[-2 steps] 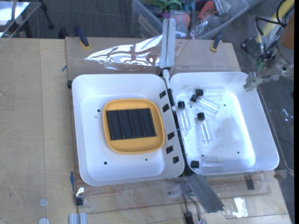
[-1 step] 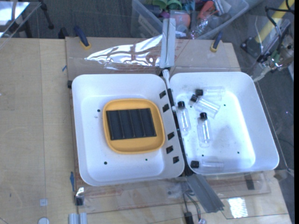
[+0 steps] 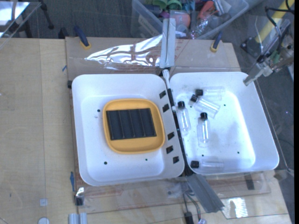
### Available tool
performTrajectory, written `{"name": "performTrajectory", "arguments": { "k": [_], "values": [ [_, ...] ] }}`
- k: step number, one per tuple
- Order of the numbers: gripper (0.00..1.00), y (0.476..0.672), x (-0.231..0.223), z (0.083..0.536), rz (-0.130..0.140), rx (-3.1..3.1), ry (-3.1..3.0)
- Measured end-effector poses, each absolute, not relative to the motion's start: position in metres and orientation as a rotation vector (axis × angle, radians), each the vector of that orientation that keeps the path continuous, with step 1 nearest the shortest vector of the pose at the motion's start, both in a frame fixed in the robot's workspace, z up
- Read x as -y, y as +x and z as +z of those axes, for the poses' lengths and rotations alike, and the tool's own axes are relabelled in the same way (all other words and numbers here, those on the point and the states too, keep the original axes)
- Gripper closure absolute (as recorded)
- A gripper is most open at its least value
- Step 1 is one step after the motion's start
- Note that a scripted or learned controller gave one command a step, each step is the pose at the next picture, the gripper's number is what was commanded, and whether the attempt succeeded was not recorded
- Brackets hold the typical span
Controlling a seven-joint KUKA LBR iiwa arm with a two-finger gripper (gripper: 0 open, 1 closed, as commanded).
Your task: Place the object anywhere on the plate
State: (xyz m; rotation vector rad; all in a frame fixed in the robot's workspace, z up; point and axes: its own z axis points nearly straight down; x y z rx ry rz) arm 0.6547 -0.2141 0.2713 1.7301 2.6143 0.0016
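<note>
Left bin [image 3: 84, 125]: shallow, white, with rounded corners. It bears one yellow plate [image 3: 134, 145], roughly square with rounded corners, lying flat near the middle of the bin floor. A dark ribbed insert [image 3: 131, 124] of four parallel bars covers the plate's centre. Nothing rests on the plate.

Right bin [image 3: 252, 139]: same make, touching the left bin along a shared divider [image 3: 169, 120] fitted with small black clips. It holds five clear vials with black caps, all lying on their sides:
- vial one [image 3: 208, 93], near the far edge, cap toward the divider;
- vial two [image 3: 205, 104], just beside vial one, tilted;
- vial three [image 3: 184, 116], near the divider, cap toward the far edge;
- vial four [image 3: 203, 127], near the middle of the floor, just beside vial three;
- vial five [image 3: 208, 163], along the near edge, cap toward the divider.

No labels, brand marks or writing can be read on any item.

Gripper [image 3: 254, 77]: at the far right corner of the right bin, above its rim, well apart from the vials. The state of the jaws cannot be told; no object is seen in them.

Beyond the bins: a clear tub of coloured objects [image 3: 187, 3] and a sheet of crinkled clear film [image 3: 126, 57] on the bench.
</note>
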Motion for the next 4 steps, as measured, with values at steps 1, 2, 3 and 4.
{"name": "performTrajectory", "arguments": {
  "k": [1, 2, 3, 4],
  "values": [
    [1.00, 0.656, 0.214, 0.283, 0.004, -2.609, 1.725],
    [1.00, 0.668, 0.222, 0.369, 0.002, -2.708, 1.579],
    [0.00, 0.668, 0.221, 0.368, 0.001, -2.709, 1.579],
    [1.00, 0.669, 0.221, 0.380, 0.002, -2.703, 1.574]
  ]
}}
